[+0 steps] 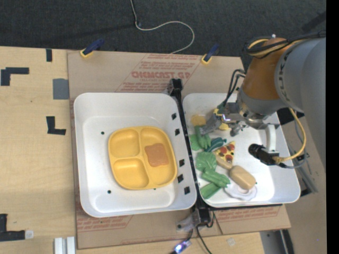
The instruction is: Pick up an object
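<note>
Claw (225, 121) hangs low in the right bin (280, 189), over its upper left part, near a yellow piece (198, 120) and green toys (201, 141); I cannot tell its state. From the left: the left bin (90, 142) holds a yellow divided plate (127, 152) with a brown toast slice (157, 154). The right bin holds green vegetables (213, 178), a pizza slice (226, 153) and a bread roll (242, 178).

Toy food heaped in right bin's left half: green pieces (204, 142), pizza slice (226, 154), tan bread roll (242, 177), yellow piece (198, 120).
</note>
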You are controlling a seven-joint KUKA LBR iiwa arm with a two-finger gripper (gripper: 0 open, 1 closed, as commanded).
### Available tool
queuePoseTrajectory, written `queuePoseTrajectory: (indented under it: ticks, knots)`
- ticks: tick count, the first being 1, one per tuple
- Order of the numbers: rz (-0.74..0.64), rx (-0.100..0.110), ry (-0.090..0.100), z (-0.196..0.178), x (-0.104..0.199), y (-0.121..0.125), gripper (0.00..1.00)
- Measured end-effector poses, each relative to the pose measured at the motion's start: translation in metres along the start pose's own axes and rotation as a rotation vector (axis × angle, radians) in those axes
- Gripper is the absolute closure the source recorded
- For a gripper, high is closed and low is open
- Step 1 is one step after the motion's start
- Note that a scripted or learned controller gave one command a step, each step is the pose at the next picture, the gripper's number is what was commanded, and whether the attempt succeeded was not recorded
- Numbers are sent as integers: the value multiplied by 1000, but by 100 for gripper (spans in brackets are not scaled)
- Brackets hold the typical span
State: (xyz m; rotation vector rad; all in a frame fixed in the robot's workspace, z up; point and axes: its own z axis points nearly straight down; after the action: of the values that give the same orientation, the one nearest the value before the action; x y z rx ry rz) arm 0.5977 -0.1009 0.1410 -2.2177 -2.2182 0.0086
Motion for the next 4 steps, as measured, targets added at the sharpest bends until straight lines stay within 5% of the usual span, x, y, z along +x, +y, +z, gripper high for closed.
queuePoseTrajectory:
  ticks: [1, 2, 4]
  knots:
    - [-1, -4, 0, 53, 1, 0, 0]
    - [-2, -4, 1, 41, 2, 0, 100]
    - [-1, -12, 0, -66, -2, -6, 100]
